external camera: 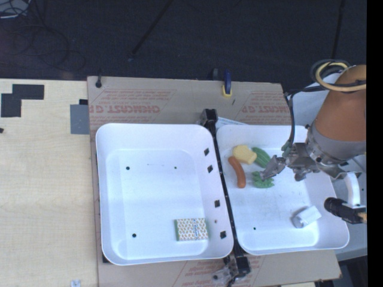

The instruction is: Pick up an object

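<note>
We saw the arm [341, 118] reach in from the right, its orange band and grey wrist cut off at the frame's edge, with the gripper [270, 169] low over the right bin [281, 244]. Its fingertips sat at a green toy [262, 180], a leafy or pod-like thing whose shape we could not make out, partly because the gripper covered one side of it. Whether the fingers were spread or pressed together we could not tell; they blurred into dark metal and nothing showed plainly between them. Just beside the green toy lay a yellow piece [244, 154], perhaps a toy food, touching or nearly touching an orange sausage-shaped toy [238, 172] that lay lengthwise near the bin's left wall. Well apart, toward the right bin's near corner, rested a small grey-white block [305, 216]. In the left bin [119, 154], a patterned square packet [191, 229] lay flat near the front wall; its print was too fine to read. A black clip [209, 115] joined the bins at the back.
</note>
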Controlling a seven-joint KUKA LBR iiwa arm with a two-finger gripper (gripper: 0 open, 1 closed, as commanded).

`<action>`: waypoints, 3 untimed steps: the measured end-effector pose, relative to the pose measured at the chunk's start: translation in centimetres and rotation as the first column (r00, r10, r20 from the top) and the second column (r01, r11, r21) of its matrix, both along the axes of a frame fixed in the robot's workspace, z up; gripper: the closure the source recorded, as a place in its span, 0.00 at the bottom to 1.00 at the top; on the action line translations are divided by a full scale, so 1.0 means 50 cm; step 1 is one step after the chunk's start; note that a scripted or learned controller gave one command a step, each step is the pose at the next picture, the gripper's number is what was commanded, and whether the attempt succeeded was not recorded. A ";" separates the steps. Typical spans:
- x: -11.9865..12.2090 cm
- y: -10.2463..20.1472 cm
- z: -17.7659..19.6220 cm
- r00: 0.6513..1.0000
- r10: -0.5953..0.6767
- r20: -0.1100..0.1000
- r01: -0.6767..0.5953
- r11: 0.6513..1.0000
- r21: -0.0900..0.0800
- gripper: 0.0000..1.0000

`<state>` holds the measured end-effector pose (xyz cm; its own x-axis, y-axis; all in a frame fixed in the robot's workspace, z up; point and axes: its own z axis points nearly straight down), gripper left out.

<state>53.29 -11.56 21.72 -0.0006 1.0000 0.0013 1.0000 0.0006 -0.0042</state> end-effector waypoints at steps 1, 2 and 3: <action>0.000 -0.001 0.019 1.000 -0.001 -0.002 0.001 1.000 0.001 1.00; -0.099 -0.158 -0.024 1.000 -0.009 -0.003 0.009 1.000 -0.002 1.00; -0.098 -0.049 0.158 1.000 0.005 0.010 -0.005 1.000 -0.001 1.00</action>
<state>48.38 -14.03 29.62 -0.0057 1.0000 0.0004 1.0000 0.0057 0.0057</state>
